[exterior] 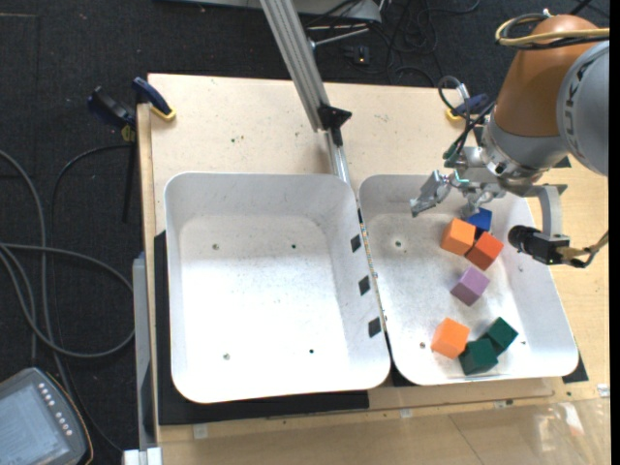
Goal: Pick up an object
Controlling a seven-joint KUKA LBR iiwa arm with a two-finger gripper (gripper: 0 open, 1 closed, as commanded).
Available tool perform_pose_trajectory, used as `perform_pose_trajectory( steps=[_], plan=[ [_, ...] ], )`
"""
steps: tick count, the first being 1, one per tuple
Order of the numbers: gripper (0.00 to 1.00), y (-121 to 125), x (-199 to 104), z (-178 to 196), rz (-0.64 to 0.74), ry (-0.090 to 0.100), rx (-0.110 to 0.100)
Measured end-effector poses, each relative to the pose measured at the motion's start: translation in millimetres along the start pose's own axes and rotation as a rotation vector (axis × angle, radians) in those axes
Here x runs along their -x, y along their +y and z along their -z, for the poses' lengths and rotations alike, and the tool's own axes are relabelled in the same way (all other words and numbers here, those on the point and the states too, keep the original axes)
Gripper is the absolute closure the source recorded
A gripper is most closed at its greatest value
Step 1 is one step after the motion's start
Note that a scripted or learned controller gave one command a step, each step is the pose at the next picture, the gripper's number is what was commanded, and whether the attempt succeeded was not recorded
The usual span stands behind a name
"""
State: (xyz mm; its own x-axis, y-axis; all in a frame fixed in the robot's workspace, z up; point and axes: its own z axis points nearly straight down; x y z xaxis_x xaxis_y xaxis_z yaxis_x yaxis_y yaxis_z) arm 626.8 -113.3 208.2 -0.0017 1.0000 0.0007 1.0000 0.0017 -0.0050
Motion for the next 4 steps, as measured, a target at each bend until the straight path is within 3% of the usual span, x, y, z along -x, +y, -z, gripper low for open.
perform_pose_trajectory(
  steps=[1,2,3,4],
  plan=[
    [0.0,0.5,0.1,2.7,0.0,-0.001,0.004],
    [0.0,2.1,9.0,-46.3,-0.003,-0.001,0.001],
    [0.0,7.8,8.9,-85.7,-0.001,-0.004,0.02],
    [0.0,9.2,8.0,-112.6,0.001,-0.001,0.007]
  ],
)
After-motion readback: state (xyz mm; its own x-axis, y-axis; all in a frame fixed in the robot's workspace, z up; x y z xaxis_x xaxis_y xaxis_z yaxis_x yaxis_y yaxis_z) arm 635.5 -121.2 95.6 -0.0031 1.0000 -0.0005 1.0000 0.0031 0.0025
